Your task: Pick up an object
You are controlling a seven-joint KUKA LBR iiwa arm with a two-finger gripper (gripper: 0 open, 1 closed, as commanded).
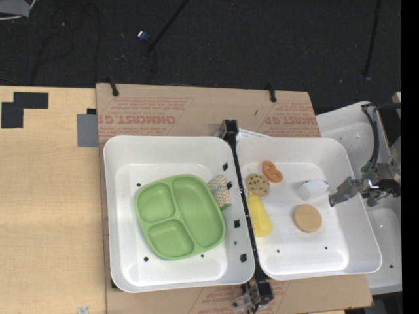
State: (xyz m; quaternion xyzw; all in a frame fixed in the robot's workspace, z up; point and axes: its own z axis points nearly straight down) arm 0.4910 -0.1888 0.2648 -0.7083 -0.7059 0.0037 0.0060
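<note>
Gripper is sitting at the 3 o'clock rim of the right bin, reaching in from the right. Can't tell how it's set from this angle: it reads as one dark grey wedge pointing toward 9 o'clock, nothing visible in it.

Right bin contents:
- small white block, just beside the gripper tip at its 9 o'clock, apart from it as far as I can tell
- round tan disc, near the gripper at roughly its 8 o'clock, lying flat
- yellow bottle-like piece, against the divider side, long axis running 12 to 6
- speckled cookie, touching the top end of the yellow piece
- orange pretzel-like ring, at the cookie's 1 o'clock, just beside it

Left bin is holding a green three-compartment plate and a patterned scrap tucked at the plate's 2 o'clock edge, by the divider.

Judgement: pickup hasn't started, nothing is lifted. The white block is the nearest candidate, a short move toward 9 o'clock. The disc is next. Risk: the block is small and pale on a white floor, so a push instead of a grasp is likely.
</note>
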